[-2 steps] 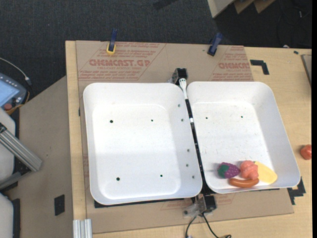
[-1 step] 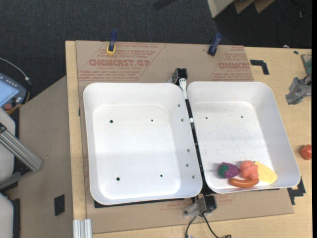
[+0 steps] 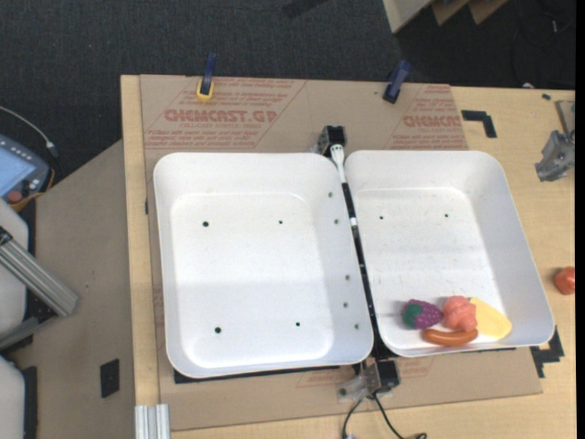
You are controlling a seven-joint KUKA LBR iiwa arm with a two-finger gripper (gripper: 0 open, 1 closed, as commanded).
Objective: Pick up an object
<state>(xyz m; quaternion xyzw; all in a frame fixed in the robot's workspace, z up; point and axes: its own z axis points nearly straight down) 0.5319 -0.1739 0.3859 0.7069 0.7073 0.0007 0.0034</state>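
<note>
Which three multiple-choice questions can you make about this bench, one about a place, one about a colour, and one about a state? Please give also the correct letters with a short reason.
1. Where do the toy foods lie?
A. Near corner of the right bin
B. Middle of the left bin
C. On the cardboard, far from both bins

2. What colour is the toy grape bunch?
A. Green
B. Purple
C. Blue

3. How does the toy sausage lie relative to the other toys?
A. Alone in the far corner
B. Standing upright
C. Flat, close against the red toy and the yellow toy

Answers:
1 A, the cluster sits by the right bin's near rim.
2 B, its lumpy surface is purple.
3 C, it lies flat in front of them, with no gap visible.
</note>
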